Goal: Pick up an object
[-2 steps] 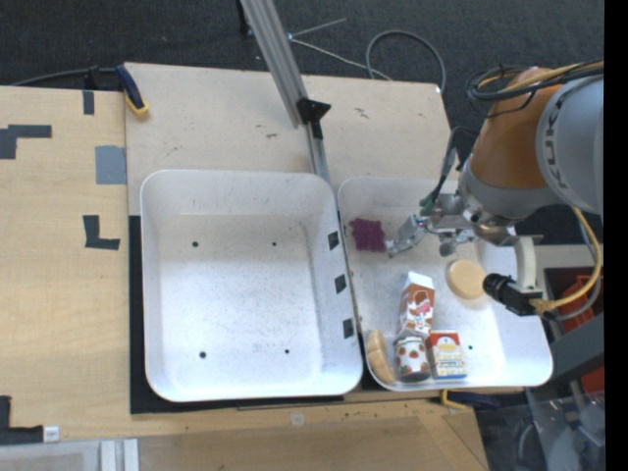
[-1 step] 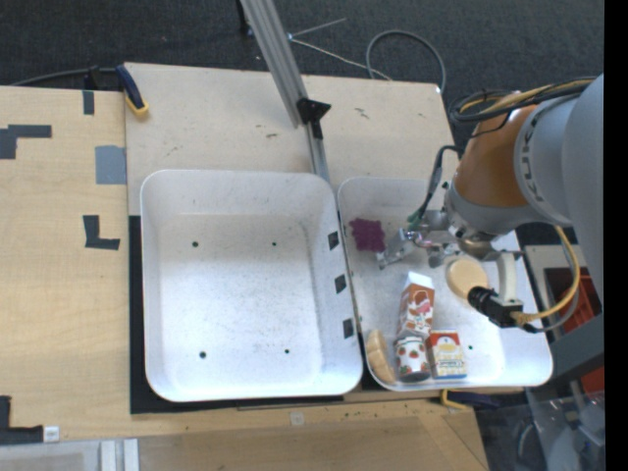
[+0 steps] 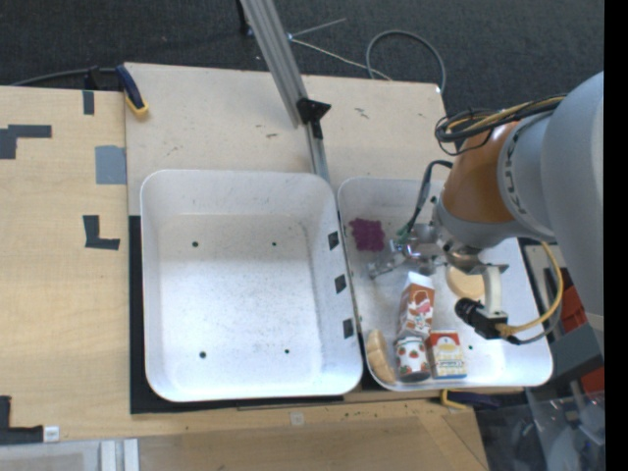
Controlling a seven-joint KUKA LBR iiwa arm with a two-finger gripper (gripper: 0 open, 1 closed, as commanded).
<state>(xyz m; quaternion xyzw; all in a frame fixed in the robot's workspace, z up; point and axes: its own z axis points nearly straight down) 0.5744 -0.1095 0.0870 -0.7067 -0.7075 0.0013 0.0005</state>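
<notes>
My gripper (image 3: 392, 253) hangs low inside the right bin (image 3: 530, 361), near its middle. A small purple object (image 3: 367, 233) lies just up and left of it, close to the bin's left wall. Just below the gripper sits a white and red carton (image 3: 418, 308). Further toward the bin's front edge are a red can (image 3: 412, 357), a small red and white box (image 3: 448, 354) and a tan piece (image 3: 378, 353). A pale yellow round object (image 3: 469, 283) lies partly under the wrist. I see nothing held.
The left bin (image 3: 157, 263) stands beside the right one, sharing a raised wall. A slanted metal pole (image 3: 285, 62) rises from the back between the bins. Cables (image 3: 520, 327) loop off the wrist at right.
</notes>
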